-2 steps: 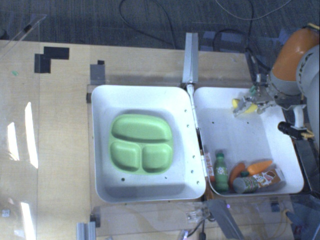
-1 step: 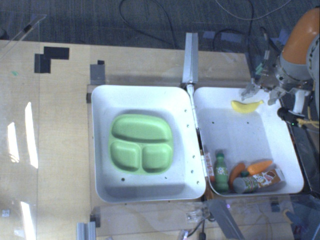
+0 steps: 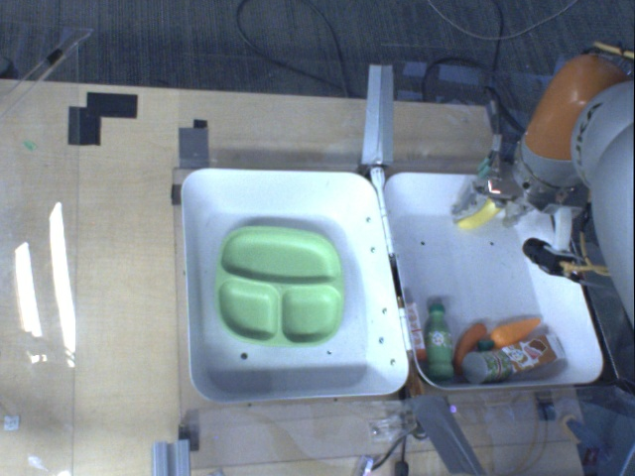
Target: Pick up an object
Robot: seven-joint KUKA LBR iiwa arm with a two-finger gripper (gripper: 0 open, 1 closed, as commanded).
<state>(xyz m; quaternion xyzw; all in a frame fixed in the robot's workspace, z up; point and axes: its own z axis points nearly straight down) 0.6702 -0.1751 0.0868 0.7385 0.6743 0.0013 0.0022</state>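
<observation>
Nearest to us, along the front wall of the right bin (image 3: 595, 365), we see a green bottle (image 3: 439, 340) standing just beside a lying bottle with a brown label (image 3: 511, 362) and an orange carrot-like piece (image 3: 513, 330), all close together. Going from the left, we find a green divided tray (image 3: 280, 284) resting in the left bin (image 3: 198, 266), and the two bins touch at the middle. At the far corner of the right bin, the gripper (image 3: 486, 201) is clenched on a small yellow object (image 3: 477, 217), which we see between its fingers and close above the bin floor.
</observation>
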